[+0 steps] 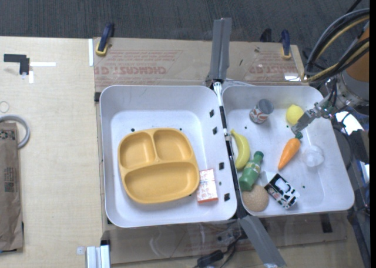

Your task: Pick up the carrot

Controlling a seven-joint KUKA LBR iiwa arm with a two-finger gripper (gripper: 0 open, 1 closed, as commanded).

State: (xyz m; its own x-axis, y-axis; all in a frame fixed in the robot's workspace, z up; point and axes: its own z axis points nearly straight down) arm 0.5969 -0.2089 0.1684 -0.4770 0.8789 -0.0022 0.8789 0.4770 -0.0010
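Both bins are white, left bin (111,161) and right bin (329,190). Left one's got a yellow-orange divided plate (158,166) and a little red-and-white box (207,186). Right side: orange carrot (288,151) with a green top, yellow banana (240,148), yellow lemon (294,113), green bottle (251,171), tan ball (256,198), black-and-white toy car (282,191), grey can (261,110).
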